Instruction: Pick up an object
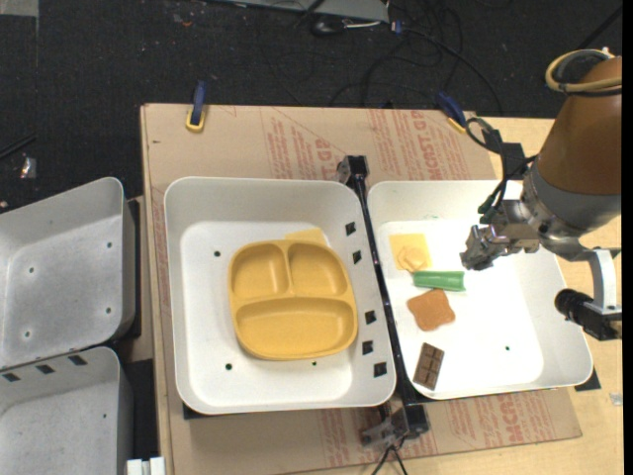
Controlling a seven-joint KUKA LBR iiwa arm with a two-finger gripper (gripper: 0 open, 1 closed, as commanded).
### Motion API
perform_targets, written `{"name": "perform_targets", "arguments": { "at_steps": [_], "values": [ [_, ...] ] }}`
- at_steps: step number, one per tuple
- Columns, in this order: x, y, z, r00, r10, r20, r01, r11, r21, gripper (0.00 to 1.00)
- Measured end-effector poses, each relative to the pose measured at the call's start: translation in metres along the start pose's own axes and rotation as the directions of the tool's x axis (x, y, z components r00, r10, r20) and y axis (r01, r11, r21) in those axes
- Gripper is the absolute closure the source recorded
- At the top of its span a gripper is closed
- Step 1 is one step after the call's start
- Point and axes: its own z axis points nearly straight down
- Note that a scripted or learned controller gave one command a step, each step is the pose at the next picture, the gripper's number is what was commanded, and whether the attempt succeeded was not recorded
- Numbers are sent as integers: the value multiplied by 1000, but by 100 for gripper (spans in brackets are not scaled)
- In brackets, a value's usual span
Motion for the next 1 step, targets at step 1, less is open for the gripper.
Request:
{"name": "perform_targets", "arguments": {
  "at_steps": [1],
  "values": [
    [51,18,17,1000,0,0,0,1000,2,100]
  ]
}}
